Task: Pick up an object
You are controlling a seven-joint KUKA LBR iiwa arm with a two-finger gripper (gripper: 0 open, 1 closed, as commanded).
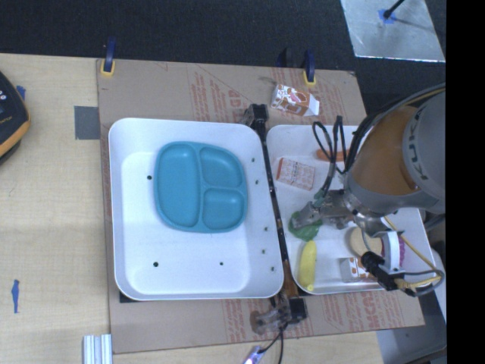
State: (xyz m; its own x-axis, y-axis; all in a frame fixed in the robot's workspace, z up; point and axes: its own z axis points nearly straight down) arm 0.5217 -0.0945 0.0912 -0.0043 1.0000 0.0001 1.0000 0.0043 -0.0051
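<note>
My gripper (305,218) hangs low in the right bin (282,144), near its left wall, with the grey arm and orange band (386,158) behind it to the right. Just under the gripper's tip lies a green object (305,232), partly covered. A yellow banana-shaped object (307,265) lies right below that, by the bin's front edge. A white and orange packet (295,173) rests flat above the gripper. I see nothing clearly held.
The left bin (129,241) holds a blue divided plate (201,186). A small snack packet (295,101) lies on the cardboard behind the bins. A round beige object (358,240) and a small box (353,268) sit under the arm. Black cables (327,139) loop over the right bin.
</note>
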